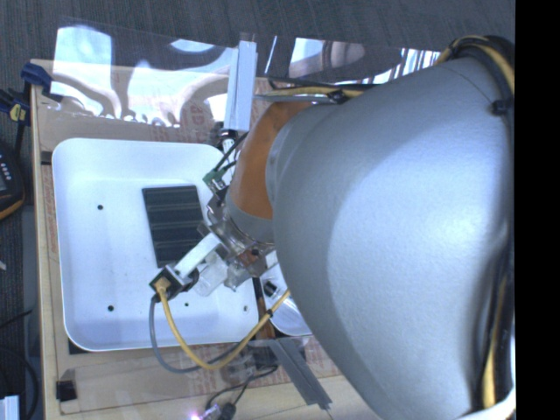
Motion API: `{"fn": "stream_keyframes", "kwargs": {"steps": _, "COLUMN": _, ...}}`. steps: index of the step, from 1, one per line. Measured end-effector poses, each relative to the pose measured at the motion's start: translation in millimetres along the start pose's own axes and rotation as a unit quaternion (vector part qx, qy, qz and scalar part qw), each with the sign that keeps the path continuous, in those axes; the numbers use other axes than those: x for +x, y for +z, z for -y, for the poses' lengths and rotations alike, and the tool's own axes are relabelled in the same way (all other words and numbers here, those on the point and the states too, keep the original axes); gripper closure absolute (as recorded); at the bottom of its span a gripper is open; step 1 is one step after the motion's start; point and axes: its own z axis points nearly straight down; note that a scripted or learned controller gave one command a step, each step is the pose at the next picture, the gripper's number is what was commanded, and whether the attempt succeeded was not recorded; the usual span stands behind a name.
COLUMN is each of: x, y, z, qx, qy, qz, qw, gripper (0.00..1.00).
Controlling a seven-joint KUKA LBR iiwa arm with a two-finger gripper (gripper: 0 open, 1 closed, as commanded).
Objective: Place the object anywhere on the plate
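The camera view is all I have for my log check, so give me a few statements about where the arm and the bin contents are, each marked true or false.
1. A dark ribbed rectangular object lies in the left bin. True.
2. The arm covers most of the right side of the view. True.
3. The dark ribbed rectangular object is held up in the air, clear of the bin. False: it lies flat on the bin floor.
4. The end effector is over the left bin, near its right wall. True.
5. A red cable hangs from the wrist. False: the cable is yellow.
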Motion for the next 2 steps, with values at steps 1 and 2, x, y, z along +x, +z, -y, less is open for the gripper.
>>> {"fn": "stream_keyframes", "kwargs": {"steps": 1, "x": -21, "y": 0, "z": -15, "qx": 0.002, "qy": 0.142, "qz": 0.001, "qw": 0.9899, "gripper": 1.0}}
{"fn": "stream_keyframes", "kwargs": {"steps": 2, "x": -5, "y": -9, "z": -39, "qx": 0.0, "qy": -0.146, "qz": 0.001, "qw": 0.9894, "gripper": 1.0}}
